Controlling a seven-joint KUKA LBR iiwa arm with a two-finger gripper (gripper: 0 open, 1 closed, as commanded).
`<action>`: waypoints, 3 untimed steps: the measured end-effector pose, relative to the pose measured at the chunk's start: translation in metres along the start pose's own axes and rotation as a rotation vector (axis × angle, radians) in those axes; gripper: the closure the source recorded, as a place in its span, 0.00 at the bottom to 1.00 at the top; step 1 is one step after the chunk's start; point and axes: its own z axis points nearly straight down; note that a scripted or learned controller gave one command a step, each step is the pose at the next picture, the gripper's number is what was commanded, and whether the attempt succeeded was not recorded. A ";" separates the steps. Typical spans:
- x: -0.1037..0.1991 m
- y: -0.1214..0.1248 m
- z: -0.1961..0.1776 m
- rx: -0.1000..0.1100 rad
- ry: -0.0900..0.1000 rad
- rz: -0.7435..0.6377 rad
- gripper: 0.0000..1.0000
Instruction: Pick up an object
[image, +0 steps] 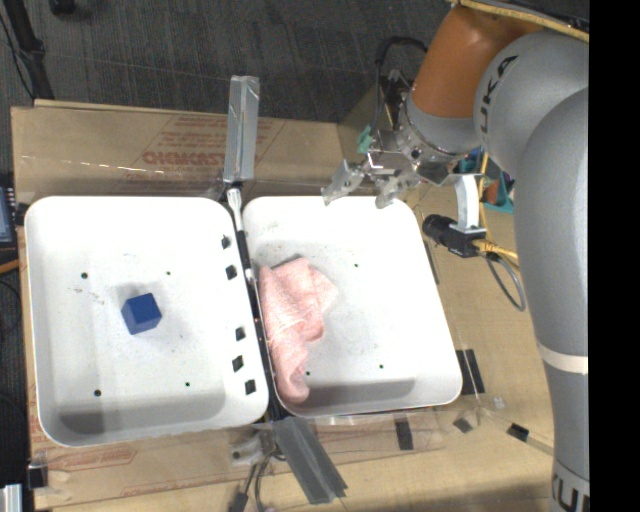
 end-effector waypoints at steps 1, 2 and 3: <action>0.010 -0.028 0.090 0.001 0.000 0.028 0.00; 0.010 -0.039 0.174 -0.001 0.001 -0.071 0.00; 0.010 -0.039 0.164 0.001 0.000 -0.075 1.00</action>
